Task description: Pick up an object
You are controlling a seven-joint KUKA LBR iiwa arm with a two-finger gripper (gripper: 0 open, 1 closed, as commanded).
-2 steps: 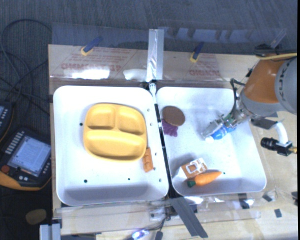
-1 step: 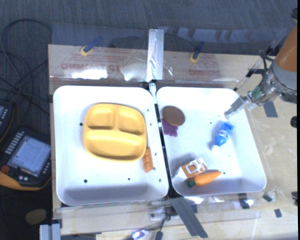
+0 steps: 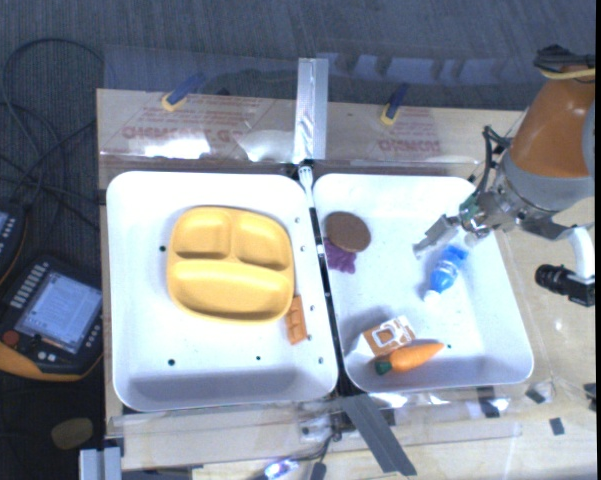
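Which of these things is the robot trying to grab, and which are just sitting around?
For the job:
tool, hanging over the right bin
blue bottle, closest to it
carrot
small orange box
brown disc
purple piece

Just sitting around:
yellow tray in the left bin
handheld controller on the floor

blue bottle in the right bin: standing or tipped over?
Tipped over. The blue bottle lies on its side on the right bin floor, cap toward lower left.
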